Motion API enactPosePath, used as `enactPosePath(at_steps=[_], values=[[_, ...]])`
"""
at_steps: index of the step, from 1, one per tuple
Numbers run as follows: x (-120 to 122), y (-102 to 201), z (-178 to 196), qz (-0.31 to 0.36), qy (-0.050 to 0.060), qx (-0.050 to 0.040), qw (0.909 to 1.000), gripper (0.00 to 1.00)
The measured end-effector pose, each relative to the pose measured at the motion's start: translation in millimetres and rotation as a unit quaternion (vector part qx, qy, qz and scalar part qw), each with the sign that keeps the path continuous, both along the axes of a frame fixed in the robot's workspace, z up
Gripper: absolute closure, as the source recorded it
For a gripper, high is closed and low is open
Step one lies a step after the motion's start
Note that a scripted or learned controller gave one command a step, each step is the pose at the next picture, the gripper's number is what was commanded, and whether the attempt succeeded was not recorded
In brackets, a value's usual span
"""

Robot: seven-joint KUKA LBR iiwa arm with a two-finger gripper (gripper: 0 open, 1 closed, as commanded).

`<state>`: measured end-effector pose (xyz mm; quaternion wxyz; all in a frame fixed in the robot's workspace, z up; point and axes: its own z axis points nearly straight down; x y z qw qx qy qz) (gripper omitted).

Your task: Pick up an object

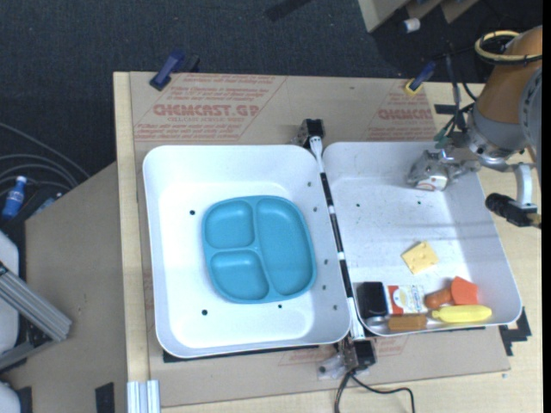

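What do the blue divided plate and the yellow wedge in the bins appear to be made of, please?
Blue divided plate: likely moulded plastic, going by its smooth even colour and rounded compartment ridges. Yellow wedge: apparently toy cheese, plastic or foam; its surface looks matte, but it is too small to tell.

One fixed camera above the bench, looking down at a slant.

The view takes in both white bins whole: the left bin (164, 231) sits at centre left of the frame, the right bin (482, 222) at centre right, with the bench board (215, 110) showing beyond them toward the top. Dark floor fills the upper left. The camera stands far enough back that bench edges show on the left and bottom. The arm (508, 93) enters at the upper right, where the frame cuts it off; its far parts are probably out of shot.
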<state>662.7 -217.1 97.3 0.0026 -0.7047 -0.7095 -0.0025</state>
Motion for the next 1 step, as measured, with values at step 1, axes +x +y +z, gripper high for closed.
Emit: enactPosePath(at_steps=[1], values=[[-48.2,8.8,112.1,-0.003,-0.002,-0.0045,1.0000,1.00]])
